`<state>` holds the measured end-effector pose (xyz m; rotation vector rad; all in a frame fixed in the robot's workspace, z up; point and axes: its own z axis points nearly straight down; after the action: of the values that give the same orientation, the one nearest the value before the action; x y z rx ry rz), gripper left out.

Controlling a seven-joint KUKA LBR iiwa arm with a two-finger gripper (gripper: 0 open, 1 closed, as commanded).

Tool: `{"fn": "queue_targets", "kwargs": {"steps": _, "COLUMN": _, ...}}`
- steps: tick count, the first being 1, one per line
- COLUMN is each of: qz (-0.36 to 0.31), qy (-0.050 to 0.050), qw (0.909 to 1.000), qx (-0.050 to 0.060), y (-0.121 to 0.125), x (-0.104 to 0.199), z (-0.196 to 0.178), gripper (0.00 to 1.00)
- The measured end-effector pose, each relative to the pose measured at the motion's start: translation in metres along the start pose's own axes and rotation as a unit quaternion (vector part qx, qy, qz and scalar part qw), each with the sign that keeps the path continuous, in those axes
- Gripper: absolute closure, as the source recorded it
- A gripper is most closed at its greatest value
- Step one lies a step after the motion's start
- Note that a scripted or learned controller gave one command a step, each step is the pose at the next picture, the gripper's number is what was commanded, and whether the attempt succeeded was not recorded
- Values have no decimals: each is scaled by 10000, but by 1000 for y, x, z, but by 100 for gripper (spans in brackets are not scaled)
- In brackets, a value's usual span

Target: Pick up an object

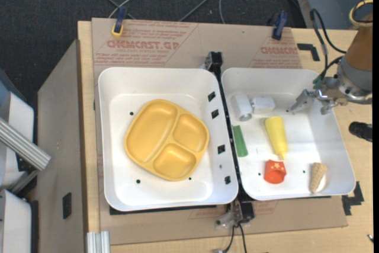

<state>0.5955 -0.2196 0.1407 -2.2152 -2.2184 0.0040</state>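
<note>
The right bin (337,145) holds several small objects. A white and grey cylinder piece (246,106) lies at its back left, with a green stick (239,140) along the left wall. A yellow banana-like piece (276,135) rests in the middle, a red-orange item (274,171) in front of it, and a beige cone (318,177) at the front right. My gripper (303,100) hangs over the bin's back right part, to the right of the cylinder piece and apart from every object. Nothing is seen in its grasp.
The left bin (112,127) carries a yellow divided plate (166,139). A black divider with clips (220,127) runs between the bins. Cables and clamps (278,25) lie beyond the cardboard back edge. The arm's orange band (361,47) is at the far right.
</note>
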Motion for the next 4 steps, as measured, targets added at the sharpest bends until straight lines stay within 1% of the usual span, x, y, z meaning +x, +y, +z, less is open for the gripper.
{"fn": "queue_targets", "kwargs": {"steps": 1, "qz": -3, "qy": 18, "qw": 10000, "qx": -8, "y": 1, "x": 3, "z": 52, "gripper": 0}}
{"fn": "queue_targets", "kwargs": {"steps": 2, "qz": -10, "qy": -1, "qw": 10000, "qx": -30, "y": 2, "x": 2, "z": 38, "gripper": 100}}
{"fn": "queue_targets", "kwargs": {"steps": 3, "qz": -1, "qy": -22, "qw": 10000, "qx": -54, "y": 8, "x": -1, "z": -7, "gripper": 100}}
{"fn": "queue_targets", "kwargs": {"steps": 4, "qz": -6, "qy": -24, "qw": 10000, "qx": -63, "y": 7, "x": 7, "z": -55, "gripper": 100}}
